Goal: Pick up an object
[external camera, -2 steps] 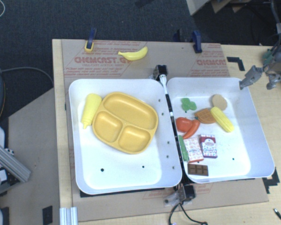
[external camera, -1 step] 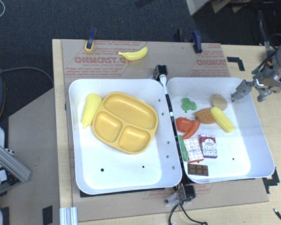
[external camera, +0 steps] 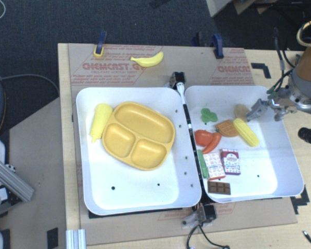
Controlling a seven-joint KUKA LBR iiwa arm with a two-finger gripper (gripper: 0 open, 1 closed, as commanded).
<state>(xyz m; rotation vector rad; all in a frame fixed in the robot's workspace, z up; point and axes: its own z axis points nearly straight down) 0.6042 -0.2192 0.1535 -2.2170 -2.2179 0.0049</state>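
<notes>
While the bench (external camera: pixel 145 66) carries two shallow white bins side by side, the left bin (external camera: pixel 145 196) holds a yellow divided tray (external camera: pixel 139 135) lying on a slant, with a yellow bottle (external camera: pixel 99 121) just beside its left edge, standing roughly top to bottom in the view; the right bin (external camera: pixel 280 175) holds the smaller toys; the grey arm (external camera: pixel 306 82) reaches in from the right, and its gripper (external camera: pixel 266 109) sits over that bin's upper right part, whether parted or closed cannot be told, and nothing is seen between its tips; a corn cob (external camera: pixel 246 132) lies just below and left of the gripper, its long axis slanting from upper left to lower right; touching the cob's left side is a brown biscuit-like piece (external camera: pixel 227 128); further left lie a red pepper (external camera: pixel 206 138) and a green leafy piece (external camera: pixel 209 115); below are two small printed packets (external camera: pixel 223 164) and a chocolate bar (external camera: pixel 219 188); a banana (external camera: pixel 147 60) lies on the bench above the left bin.
</notes>
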